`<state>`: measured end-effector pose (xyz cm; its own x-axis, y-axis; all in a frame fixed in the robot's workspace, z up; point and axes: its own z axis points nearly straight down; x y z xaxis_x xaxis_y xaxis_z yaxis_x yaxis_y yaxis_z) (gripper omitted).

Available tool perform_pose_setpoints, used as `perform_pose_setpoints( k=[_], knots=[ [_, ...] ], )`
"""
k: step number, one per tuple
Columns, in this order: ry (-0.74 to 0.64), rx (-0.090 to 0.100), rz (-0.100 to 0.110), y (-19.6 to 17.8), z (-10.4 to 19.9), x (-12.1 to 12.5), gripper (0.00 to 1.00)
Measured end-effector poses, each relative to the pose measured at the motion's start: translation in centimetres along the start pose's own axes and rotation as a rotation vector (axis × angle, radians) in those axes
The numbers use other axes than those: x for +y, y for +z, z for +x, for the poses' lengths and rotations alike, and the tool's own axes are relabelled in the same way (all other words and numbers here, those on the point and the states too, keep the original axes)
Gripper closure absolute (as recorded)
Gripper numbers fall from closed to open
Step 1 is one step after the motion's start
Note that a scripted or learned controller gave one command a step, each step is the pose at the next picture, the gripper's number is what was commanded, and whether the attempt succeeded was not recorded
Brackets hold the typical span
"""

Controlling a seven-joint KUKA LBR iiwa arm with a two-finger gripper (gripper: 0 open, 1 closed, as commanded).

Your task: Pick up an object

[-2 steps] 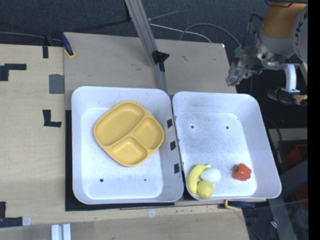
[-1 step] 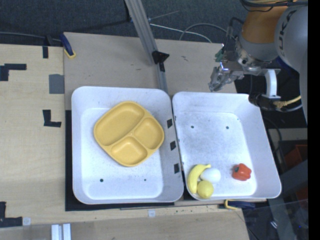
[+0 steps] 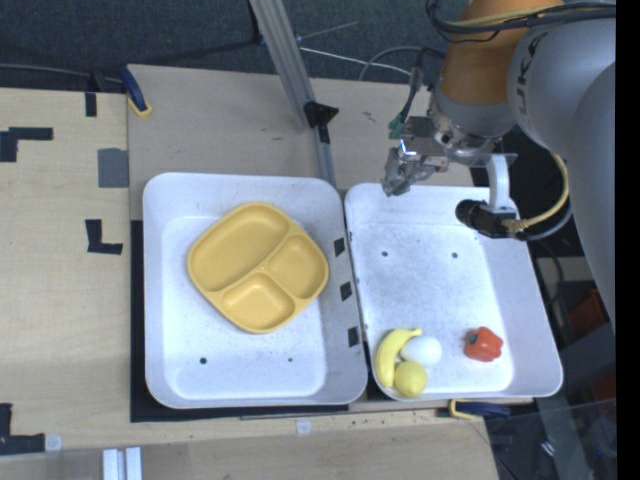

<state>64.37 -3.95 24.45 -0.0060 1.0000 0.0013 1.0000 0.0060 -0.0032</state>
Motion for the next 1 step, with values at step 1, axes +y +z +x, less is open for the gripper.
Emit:
perform_pose_setpoints(
  k=[1],
  knots=[
    [0.0, -0.001, 0.0, 1.11, 5.36, -0.72, 1.0]
  ],
)
